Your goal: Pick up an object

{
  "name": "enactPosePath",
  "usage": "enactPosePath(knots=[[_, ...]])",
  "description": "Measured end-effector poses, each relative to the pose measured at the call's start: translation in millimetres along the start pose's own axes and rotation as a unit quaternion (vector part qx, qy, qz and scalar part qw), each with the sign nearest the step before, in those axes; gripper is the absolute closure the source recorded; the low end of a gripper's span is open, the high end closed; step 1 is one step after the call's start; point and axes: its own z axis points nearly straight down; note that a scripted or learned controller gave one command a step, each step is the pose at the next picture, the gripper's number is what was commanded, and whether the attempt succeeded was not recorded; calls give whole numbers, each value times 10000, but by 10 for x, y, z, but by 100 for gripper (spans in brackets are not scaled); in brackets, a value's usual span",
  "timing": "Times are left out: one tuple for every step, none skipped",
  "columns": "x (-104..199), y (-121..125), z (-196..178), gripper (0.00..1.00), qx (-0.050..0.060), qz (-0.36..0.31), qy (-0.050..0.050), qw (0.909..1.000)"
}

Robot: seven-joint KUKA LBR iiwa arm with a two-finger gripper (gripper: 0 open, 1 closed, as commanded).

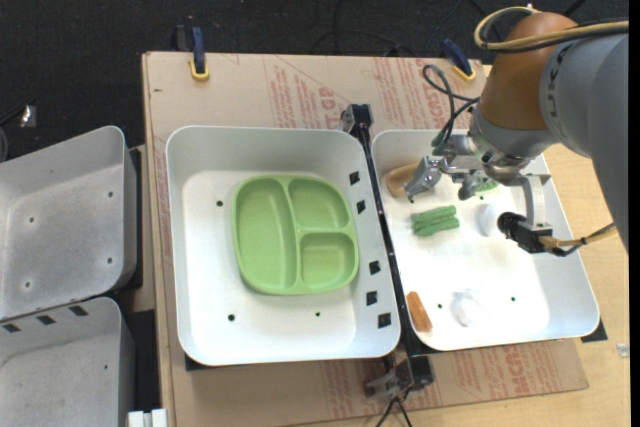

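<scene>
Left bin (200, 215): green divided plate (296, 234).

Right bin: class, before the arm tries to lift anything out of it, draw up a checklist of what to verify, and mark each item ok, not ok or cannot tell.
1. Things to pick lie in the right bin: ok. A green bundle, an orange-brown piece, a tan piece and small white bits.
2. Gripper is over the right bin: ok, near its far left part.
3. Gripper already holds something: cannot tell.
4. Green bundle lies apart from the bin walls: ok.
5. Orange-brown piece lies apart from the walls: not ok, it is close to the left wall.
6. Green plate is out of the way: ok, it is in the left bin.
</scene>
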Motion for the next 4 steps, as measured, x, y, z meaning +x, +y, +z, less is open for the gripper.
enactPosePath(knots=[[6, -2, 447, 0, -15, 0, 0, 10000], [5, 8, 319, 100, -35, 5, -3, 10000], [31, -46, -294, 100, -52, -8, -4, 10000], [63, -36, -933, 100, -64, -19, -7, 10000]])
